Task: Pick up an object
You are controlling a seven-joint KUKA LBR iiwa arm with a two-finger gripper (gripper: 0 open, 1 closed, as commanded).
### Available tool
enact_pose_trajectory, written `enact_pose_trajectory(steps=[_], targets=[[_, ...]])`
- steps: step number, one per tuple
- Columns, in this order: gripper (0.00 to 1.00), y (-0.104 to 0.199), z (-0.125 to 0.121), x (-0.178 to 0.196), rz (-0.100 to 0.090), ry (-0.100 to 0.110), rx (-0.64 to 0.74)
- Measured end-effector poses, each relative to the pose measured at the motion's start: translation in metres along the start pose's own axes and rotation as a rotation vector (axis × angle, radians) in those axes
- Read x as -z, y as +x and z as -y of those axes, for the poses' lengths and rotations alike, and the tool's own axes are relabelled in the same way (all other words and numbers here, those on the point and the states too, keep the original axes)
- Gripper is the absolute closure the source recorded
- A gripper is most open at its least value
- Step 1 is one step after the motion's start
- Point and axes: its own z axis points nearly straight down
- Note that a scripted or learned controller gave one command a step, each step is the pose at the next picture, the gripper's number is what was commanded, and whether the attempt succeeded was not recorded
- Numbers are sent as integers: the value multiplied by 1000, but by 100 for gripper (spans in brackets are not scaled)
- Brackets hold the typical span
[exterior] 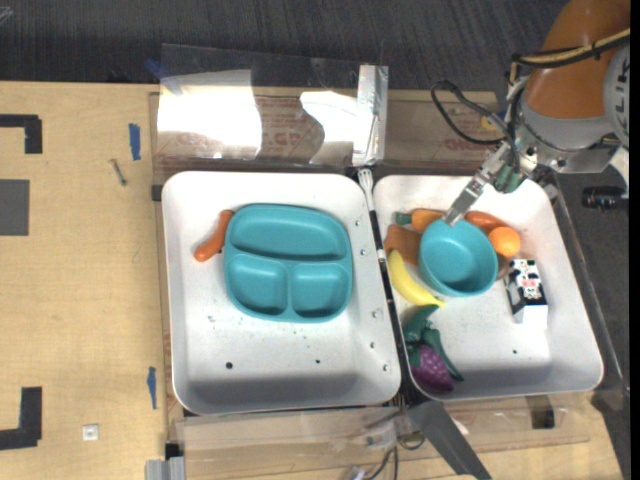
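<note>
Purple grapes (432, 364) sit nearest, at the right bin's (570, 363) front edge.
Behind them, the gripper (462, 208) hangs at the teal bowl's (458, 258) far rim; whether it is clenched or released I cannot tell. The bowl lies just in front of it.

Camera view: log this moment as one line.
arm: reaching in from right | gripper: at back rim of teal bowl, right bin | grasp: none visible | left bin: divided teal plate, carrot

Wooden bench (70, 298) — two white bins (190, 268)
</note>
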Motion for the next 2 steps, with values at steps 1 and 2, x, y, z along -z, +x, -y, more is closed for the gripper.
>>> enact_pose_trajectory(steps=[1, 2], targets=[[0, -28, 38, -114, 8, -4, -16], [0, 0, 63, -114, 3, -5, -271]])
